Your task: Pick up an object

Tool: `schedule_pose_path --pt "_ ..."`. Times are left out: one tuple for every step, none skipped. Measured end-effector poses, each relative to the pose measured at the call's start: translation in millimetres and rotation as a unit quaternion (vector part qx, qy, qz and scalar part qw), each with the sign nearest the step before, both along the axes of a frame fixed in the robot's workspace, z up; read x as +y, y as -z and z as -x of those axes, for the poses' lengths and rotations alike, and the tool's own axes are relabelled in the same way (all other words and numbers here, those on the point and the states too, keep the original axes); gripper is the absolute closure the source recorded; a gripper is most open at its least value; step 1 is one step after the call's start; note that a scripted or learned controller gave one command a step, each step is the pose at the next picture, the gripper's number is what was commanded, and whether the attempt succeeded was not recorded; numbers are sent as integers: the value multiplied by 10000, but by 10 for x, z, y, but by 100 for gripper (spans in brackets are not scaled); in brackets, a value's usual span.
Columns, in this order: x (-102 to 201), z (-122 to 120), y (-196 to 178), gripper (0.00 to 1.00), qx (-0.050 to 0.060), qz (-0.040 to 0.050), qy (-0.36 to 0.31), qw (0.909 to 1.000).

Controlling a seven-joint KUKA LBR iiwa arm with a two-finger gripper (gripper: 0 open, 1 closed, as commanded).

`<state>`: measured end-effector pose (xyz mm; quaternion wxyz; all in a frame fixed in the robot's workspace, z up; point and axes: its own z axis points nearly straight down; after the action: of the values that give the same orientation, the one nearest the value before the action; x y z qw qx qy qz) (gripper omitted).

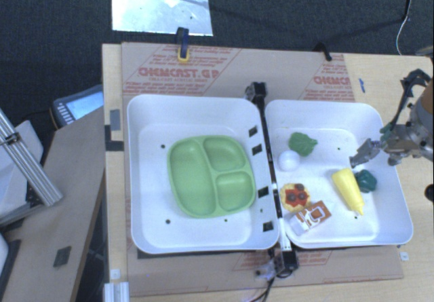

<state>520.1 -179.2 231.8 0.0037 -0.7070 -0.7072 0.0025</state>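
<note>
Left bin (pixel 146 121): smooth white plastic, holding a matte green divided tray (pixel 210 176).
Right bin (pixel 325 112): green lump (pixel 302 142), white ball (pixel 289 159), flat printed pieces (pixel 303 203), glossy yellow cone (pixel 348 189), dark green lump (pixel 367 180).
Gripper (pixel 371 150): above right bin's far side; jaws apparently spread, nothing between them.
Progress: no object grasped; selection, descent, lift remain.

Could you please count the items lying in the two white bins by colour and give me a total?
Green: 3: divided plastic plate, leafy toy, small dark-green toy
White: 1: small ball
Yellow: 1: tapered yellow toy
Multicoloured: 2: red-and-yellow round toy, orange-and-white flat piece
Total: 7
</note>
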Motion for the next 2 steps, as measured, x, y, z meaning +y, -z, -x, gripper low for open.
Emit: schedule_pose_path --pt "3 -24 -50 0 -49 11 -15 10000" --pt "-37 55 420 0 -36 7 -2 10000"
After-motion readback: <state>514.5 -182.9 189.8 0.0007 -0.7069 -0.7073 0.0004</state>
